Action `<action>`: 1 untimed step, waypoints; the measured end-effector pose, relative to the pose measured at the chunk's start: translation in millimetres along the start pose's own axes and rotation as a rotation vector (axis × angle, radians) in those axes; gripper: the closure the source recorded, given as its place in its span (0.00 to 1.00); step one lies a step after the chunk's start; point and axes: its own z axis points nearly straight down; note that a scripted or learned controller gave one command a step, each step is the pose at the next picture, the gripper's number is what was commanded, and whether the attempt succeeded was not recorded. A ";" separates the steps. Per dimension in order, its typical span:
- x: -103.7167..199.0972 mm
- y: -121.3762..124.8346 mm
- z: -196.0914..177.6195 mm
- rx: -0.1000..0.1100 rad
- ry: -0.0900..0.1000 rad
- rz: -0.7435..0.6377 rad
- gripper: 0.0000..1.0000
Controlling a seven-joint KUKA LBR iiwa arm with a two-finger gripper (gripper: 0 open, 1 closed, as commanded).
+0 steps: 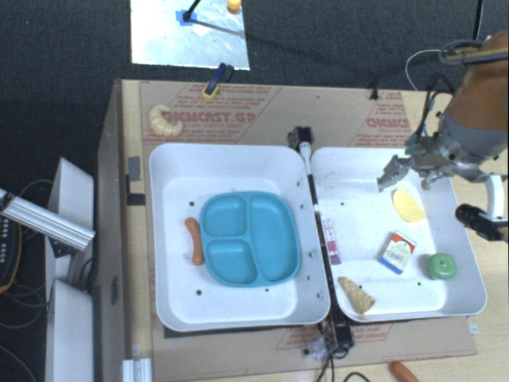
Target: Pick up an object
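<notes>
Item 1, nearest you: an orange-red stick (pixel 403 370) lay on the bench in front of the right bin, at the bottom edge of the view.

Item 2: the right bin (pixel 469 302) held, from its near edge back, a tan wedge-shaped piece (pixel 357 294) by the near-left corner, a green round object (pixel 442 266) toward the right wall, a small white carton with red and blue print (pixel 396 252) just left of it, and a pale yellow oval piece (pixel 408 205) farther back.

Item 3: the left bin (pixel 171 309) held a blue divided tray (pixel 249 237) with three compartments, and an orange sausage-shaped piece (pixel 195 239) lying just beside the tray's left edge.

Item 4: the gripper (pixel 412 172) hung over the far part of the right bin, just beyond the yellow oval piece. You could see its two fingers spread apart with nothing between them.

Item 5: on the cardboard beyond the bins lay a cream ridged object (pixel 165 119) at far left and a blue-and-yellow tool (pixel 215 81) near the far edge.
</notes>
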 end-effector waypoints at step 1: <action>-39.8 -29.1 103.1 0.003 0.000 0.003 0.00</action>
